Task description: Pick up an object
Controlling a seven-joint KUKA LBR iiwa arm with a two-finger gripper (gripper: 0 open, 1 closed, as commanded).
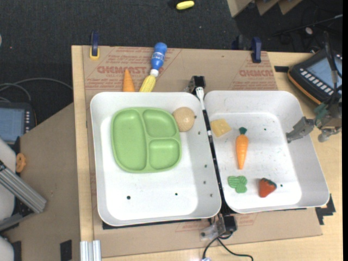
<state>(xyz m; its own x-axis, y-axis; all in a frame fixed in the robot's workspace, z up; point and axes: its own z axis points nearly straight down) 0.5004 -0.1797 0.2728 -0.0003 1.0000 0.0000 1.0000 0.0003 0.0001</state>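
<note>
Nearest, against the near rim of the right bin (304, 145), lie a red strawberry-shaped toy (266, 187) and a small green leafy piece (237, 184), close to each other but apart. Farther into that bin an orange carrot (242, 149) lies lengthwise, green top pointing away. Beyond it, by the bin's left wall, sits a pale yellow lump (220, 127); its form is hard to make out.

Left of the right bin, the left bin (157, 200) holds a green divided tray (145, 140) with three compartments, and a tan round object (184, 118) touches the tray's far right corner.

At the right bin's right rim the gripper (312, 127) hovers, partly cut off by the frame edge; grey fingers (298, 128) appear spread, nothing between them, though detail is poor.

Past the bins, on the cardboard, an orange cone (128, 81), a yellow piece (148, 84) and a blue-and-white bottle (158, 57) lie together. Farthest, a yellow object (185, 5) rests on the dark floor.
</note>
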